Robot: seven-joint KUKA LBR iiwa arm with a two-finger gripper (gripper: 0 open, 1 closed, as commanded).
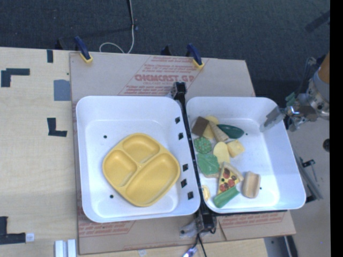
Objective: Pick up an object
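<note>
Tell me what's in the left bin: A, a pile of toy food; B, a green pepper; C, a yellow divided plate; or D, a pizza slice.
C: the yellow plate lies alone in the left bin, while the toy food sits in the right bin.

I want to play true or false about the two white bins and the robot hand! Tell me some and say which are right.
1. The yellow plate lies in the left bin. True.
2. The pizza slice is on the yellow plate. False: it lies in the right bin among the toy food.
3. The hand is at the right bin's far right rim. True.
4. The hand holds the green pepper. False: the pepper lies in the right bin, apart from the hand.
</note>
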